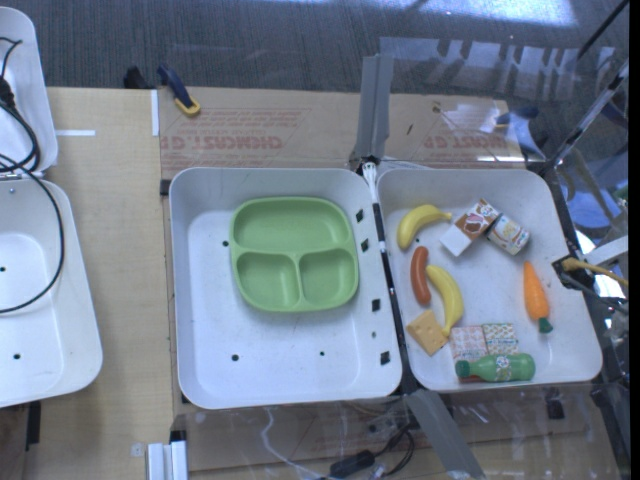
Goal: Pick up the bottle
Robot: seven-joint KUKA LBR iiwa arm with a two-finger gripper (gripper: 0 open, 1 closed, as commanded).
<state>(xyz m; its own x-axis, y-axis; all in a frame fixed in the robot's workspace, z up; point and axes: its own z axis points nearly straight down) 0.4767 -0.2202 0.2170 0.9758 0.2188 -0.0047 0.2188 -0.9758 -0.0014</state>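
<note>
The bottle [496, 368] is green with a pale label and lies on its side. It rests in the right bin [560, 208], against that bin's front wall, with its cap pointing left. A flat patterned packet [485, 339] lies just behind it, touching or nearly touching.
The right bin also holds two bananas [423, 222] [447, 298], a red sausage [421, 273], a carrot [536, 294], an orange wedge [428, 333], a small carton [478, 218] and a can [509, 234]. In the left bin [200, 298] sits a green divided plate [295, 253].
</note>
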